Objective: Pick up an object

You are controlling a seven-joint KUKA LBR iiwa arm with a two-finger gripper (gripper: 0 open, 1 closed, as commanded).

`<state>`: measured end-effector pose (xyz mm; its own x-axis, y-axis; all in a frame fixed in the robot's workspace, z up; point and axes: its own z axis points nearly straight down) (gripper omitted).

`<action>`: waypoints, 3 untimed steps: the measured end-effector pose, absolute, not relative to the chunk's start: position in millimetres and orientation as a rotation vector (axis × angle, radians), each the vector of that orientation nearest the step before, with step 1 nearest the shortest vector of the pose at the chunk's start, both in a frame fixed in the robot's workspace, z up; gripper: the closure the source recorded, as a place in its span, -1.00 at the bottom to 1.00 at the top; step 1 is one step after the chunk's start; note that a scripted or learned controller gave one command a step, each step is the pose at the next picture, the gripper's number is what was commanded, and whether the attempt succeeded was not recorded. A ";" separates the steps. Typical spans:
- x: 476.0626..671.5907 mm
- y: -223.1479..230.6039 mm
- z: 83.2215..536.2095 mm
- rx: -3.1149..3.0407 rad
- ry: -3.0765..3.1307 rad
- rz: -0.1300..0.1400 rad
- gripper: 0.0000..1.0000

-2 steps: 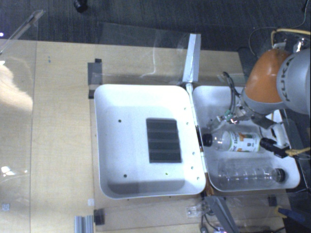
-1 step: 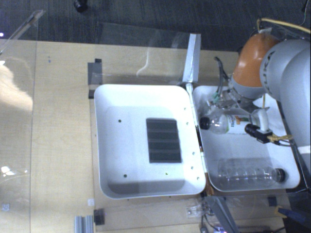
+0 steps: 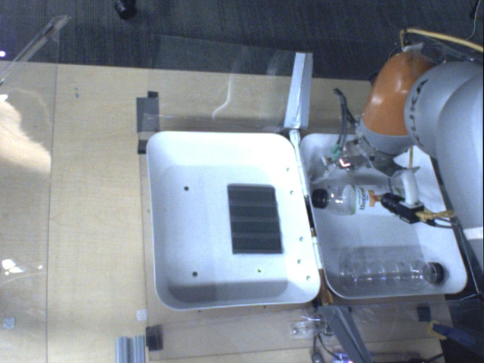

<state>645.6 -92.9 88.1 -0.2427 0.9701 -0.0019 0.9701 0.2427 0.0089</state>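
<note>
Bench (image 3: 76, 240) of pale wood at far left, with some glare across it. Next over, left bin (image 3: 162, 203), white and shallow, rounded corners. Dark ribbed slab (image 3: 255, 218) inside, lying flat a bit right of the middle, well clear of every wall. Metal strip (image 3: 299, 89) standing up behind the spot where the two bins meet.

Then right bin (image 3: 461, 257), sitting tight against the left one along its side. Small clear bottle (image 3: 350, 200) on its side around the middle of it, black cap (image 3: 319, 198) pointing at the left bin and nearly at that wall, label with a bit of orange round the belly. Big clear bottle (image 3: 382, 272) also on its side, stretched along the near wall, dark cap toward the right, apart from the small one.

Gripper (image 3: 344, 159) down over the far part of the right bin, just behind the small bottle. Close to it, but honestly can't tell whether touching. Mostly tucked under the wrist, so no telling whether open or closed either.

Black plug (image 3: 404, 207) on a yellow cable hanging off the wrist, just right of the small bottle. Arm (image 3: 450, 104) coming in from the right, grey, with orange band (image 3: 392, 89) above the wrist, covering the far right corner of that bin.
</note>
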 end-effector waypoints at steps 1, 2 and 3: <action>624.6 -163.4 88.3 1.826 2.546 0.006 -1.00; 595.1 -107.7 89.6 1.659 2.656 0.012 -1.00; 602.5 -90.9 89.5 1.661 2.653 0.010 -1.00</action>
